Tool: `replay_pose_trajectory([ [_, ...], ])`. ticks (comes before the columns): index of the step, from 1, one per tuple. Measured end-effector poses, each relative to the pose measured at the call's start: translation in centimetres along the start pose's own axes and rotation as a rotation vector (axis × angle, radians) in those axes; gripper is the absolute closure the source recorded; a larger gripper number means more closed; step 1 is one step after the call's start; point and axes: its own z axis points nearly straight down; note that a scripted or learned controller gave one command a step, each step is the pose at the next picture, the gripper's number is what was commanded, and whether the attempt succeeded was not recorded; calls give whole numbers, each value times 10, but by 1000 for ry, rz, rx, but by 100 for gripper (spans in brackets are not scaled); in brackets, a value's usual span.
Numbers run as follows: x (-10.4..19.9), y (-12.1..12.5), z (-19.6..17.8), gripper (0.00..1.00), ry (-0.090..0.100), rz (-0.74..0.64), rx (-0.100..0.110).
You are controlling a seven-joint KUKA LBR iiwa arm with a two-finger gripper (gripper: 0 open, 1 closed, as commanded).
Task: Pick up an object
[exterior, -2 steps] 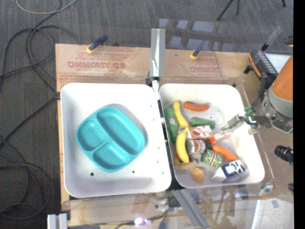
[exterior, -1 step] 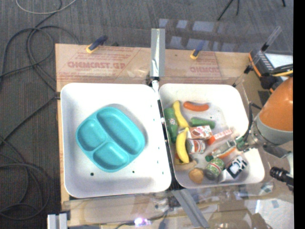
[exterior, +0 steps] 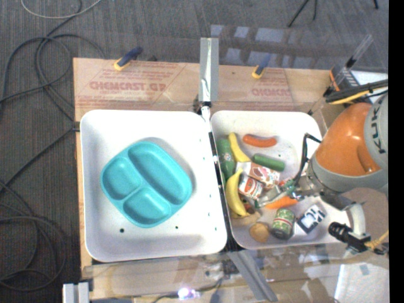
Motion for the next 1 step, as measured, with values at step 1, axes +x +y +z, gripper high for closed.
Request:
replay_pose_trajectory([
  [1,25,4,23,0,0,-11,1],
])
